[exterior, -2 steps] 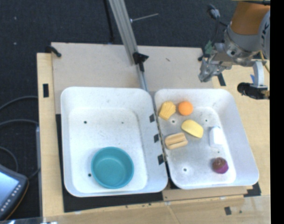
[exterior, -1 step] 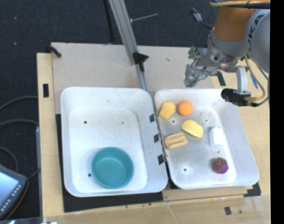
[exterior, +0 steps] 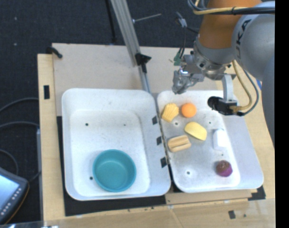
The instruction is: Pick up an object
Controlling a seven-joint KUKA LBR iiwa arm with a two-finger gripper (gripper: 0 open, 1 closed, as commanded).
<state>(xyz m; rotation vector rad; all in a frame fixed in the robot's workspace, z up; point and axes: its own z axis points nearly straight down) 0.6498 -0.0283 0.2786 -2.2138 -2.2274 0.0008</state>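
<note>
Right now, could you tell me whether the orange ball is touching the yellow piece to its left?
Apart. The camera view shows a strip of white bin floor between the orange ball and the yellow piece.

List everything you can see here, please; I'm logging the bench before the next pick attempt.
bins: 2, white, side by side on the bench
bowl: 1, teal, near corner of the left bin
yellow corn-like piece: 1, yellow, far left of the right bin
orange ball: 1, orange, just right of the corn-like piece
yellow wedge: 1, pale yellow, middle of the right bin
bread roll: 1, tan, left side of the right bin
white block: 1, white, right side of the right bin
purple ball: 1, dark purple, near right corner of the right bin
metal post: 1, grey, behind the bins
gripper: 1, grey, above the right bin's far edge
</note>
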